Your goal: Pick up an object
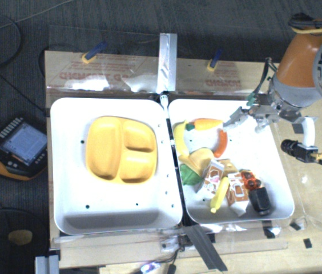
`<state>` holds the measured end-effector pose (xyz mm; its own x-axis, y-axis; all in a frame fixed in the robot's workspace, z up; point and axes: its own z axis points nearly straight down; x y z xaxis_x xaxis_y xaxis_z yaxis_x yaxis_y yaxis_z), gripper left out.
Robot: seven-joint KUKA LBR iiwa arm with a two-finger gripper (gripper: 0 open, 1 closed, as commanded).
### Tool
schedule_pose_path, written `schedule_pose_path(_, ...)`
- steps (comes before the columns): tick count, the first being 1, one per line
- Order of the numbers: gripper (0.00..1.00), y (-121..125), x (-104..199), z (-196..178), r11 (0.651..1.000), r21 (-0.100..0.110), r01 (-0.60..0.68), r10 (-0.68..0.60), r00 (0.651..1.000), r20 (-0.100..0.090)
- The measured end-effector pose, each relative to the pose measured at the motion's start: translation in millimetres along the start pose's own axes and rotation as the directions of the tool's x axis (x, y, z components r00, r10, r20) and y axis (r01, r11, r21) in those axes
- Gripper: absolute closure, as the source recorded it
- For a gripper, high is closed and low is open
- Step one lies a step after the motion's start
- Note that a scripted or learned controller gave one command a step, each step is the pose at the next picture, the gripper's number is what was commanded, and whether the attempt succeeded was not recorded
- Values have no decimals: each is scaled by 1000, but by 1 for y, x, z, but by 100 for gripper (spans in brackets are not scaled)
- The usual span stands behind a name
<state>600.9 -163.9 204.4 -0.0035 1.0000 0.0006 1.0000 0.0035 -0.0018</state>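
Nearest the camera, the right bin (284,207) holds a toy pile: black block (260,200), yellow stick (218,194), carrot (206,124). Approach step: the gripper (249,114) hovers over that bin's upper right, nothing held; can't tell whether its fingers are apart or together. Next it needs to drop onto one piece, probably the carrot, orange, lying flat just left of it. The left bin (64,170) has a yellow tray (121,149).

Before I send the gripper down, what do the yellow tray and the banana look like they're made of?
The yellow tray looks like molded plastic: one even color, rounded compartments, a soft sheen. The banana also looks plastic, probably a toy, with smooth, uniform yellow skin; the view cannot settle that.
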Motion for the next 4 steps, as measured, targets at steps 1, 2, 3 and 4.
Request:
schedule_pose_path(1,100,1,2,-9,1000,1,3,-3,1000,-2)
schedule_pose_path(2,100,-42,16,112,951,-19,308,-308,951,9)
schedule_pose_path(3,100,-72,29,-30,881,-3,473,-473,881,1)
schedule_pose_path(4,100,-32,58,107,918,-15,397,-396,918,12)
